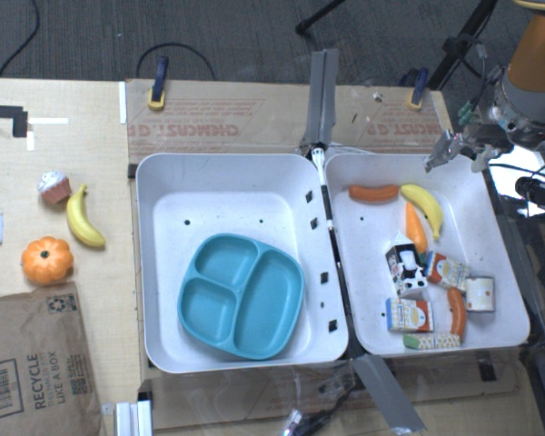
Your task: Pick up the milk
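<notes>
Wooden bench under the two white bins, and the milk, the cow-patterned carton, sits in the right bin just below the carrot, hemmed in by a juice box and other small cartons touching its lower side. The gripper hangs over that bin's upper right corner, well apart from the milk, and how its fingers stand, I cannot tell. The risk here, as I judge it: coming down into that crowd, the fingers catch a neighbouring carton or the carrot instead, or tip the milk.
</notes>
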